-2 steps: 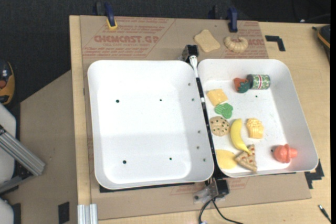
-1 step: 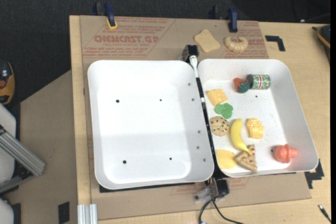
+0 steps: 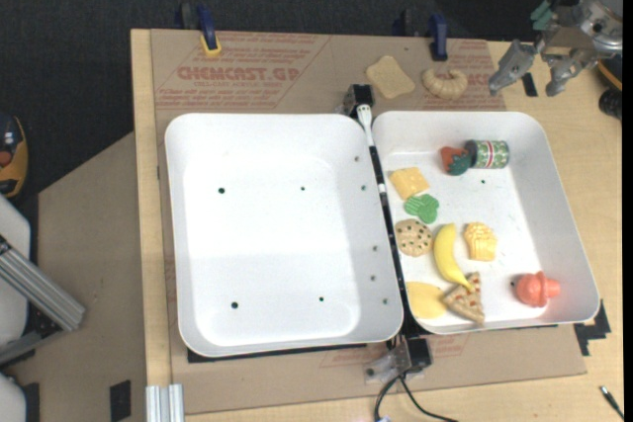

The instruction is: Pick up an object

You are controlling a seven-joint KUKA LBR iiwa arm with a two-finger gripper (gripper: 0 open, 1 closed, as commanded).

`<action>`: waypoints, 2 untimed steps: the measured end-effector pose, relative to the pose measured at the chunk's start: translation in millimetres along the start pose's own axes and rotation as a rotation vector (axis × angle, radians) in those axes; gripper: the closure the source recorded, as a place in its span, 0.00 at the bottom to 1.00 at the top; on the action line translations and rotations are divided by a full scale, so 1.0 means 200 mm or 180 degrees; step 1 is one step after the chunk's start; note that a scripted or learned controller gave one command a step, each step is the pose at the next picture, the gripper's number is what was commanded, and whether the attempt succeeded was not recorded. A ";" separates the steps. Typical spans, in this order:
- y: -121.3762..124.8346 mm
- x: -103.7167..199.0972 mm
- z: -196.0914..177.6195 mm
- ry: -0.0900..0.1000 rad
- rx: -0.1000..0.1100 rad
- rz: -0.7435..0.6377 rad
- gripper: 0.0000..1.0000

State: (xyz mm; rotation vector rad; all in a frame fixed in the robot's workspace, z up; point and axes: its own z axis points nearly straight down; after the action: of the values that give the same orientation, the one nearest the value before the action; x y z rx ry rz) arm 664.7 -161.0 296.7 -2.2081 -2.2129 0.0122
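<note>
End effector [image 3: 535,72] is seen at the upper right, above the table [image 3: 297,64] and beyond the far edge of the right bin [image 3: 564,212]; its two fingers are spread apart, nothing between them. Right bin contents are noted: a green can [image 3: 488,153] lying on its side, touching a red and dark green piece [image 3: 455,159]; a yellow wedge [image 3: 408,182]; a green leafy piece [image 3: 422,208]; a cookie [image 3: 411,236]; a banana [image 3: 448,255]; a corn piece [image 3: 480,241]; a pizza slice [image 3: 465,297]; a red piece [image 3: 535,289] near the front right corner. Left bin [image 3: 198,212] lies alongside. A tan slice [image 3: 390,77] and a ring-shaped pastry [image 3: 444,81] rest on the table behind the bins.
</note>
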 end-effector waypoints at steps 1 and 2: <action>0.01 -0.04 0.53 -0.0009 -0.0018 0.0011 0.00; 0.04 0.16 0.96 -0.0020 -0.0080 0.0008 0.00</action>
State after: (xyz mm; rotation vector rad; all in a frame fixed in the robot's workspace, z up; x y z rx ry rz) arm 668.6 -127.4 104.2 -2.2265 -2.2259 -0.0085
